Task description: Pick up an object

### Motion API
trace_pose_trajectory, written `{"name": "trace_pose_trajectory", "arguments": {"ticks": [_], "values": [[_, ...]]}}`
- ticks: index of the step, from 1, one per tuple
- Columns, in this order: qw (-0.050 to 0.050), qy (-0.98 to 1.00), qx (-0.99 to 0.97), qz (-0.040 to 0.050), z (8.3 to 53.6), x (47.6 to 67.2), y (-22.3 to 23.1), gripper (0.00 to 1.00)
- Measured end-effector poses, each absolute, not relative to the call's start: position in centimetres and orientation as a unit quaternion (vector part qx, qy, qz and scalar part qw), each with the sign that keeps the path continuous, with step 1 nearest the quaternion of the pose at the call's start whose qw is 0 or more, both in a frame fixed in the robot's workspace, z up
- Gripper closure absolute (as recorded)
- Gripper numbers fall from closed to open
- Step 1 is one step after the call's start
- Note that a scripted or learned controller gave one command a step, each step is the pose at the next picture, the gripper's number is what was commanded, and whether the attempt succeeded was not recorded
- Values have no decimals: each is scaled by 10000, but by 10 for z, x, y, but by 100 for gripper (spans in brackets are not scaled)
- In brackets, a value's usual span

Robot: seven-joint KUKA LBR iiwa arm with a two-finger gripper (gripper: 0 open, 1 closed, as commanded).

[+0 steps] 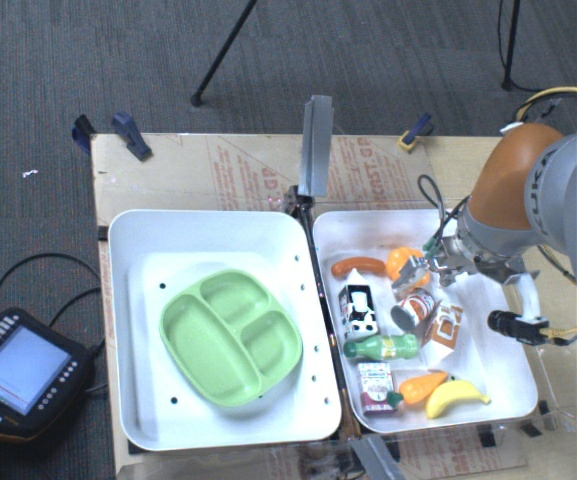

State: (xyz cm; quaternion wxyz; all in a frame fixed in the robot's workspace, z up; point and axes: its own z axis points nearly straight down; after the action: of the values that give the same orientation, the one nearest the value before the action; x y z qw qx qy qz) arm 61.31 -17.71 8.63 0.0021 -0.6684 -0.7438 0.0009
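The end effector is seen low in the right white bin, over a tilted silver can beside an orange round piece. Whether it is apart or together cannot be told. A hot dog, milk carton, green bottle and yellow banana lie nearby. A green divided plastic tray sits in the left white bin.

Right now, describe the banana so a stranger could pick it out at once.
Start at the right-hand white bin, the one crowded with toy food, and go to its near right corner. The banana lies there, beside a carrot on its left. It is the bin's one plain yellow, curved piece; the carrot is orange with a green tip.
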Motion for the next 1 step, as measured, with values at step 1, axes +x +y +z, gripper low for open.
{"name": "trace_pose_trajectory", "arguments": {"ticks": [1], "values": [[17, -7497, -6618, 4, 86, 574, -200, 0]]}}
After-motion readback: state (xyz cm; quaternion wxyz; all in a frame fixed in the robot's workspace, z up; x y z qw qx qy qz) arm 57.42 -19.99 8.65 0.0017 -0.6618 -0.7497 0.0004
